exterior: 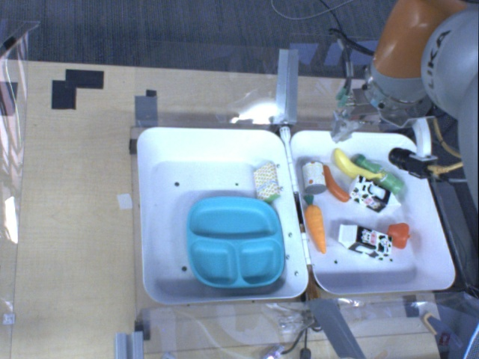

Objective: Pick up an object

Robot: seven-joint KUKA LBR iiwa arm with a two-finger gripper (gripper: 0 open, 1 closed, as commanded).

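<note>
My gripper (pixel 343 123) hangs over the back rim of the right bin (pixel 438 271), with nothing seen in it. Just below and in front of it lie a yellow banana (pixel 345 161) and a green vegetable (pixel 379 171). A small grey can (pixel 313 176) stands at the bin's left side, beside a thin red pepper (pixel 337 188). An orange carrot (pixel 316 227) lies along the left wall. Two black-and-white cow-patterned items (pixel 370 193) (pixel 367 241) and a red-orange tomato (pixel 400 234) sit further forward.
The left bin (pixel 161 193) holds a blue divided plate (pixel 236 240) and a patterned packet (pixel 266 181) near its right wall. A grey post (pixel 287 88) rises behind the divider between the bins. A cable (pixel 314 10) loops on the floor behind.
</note>
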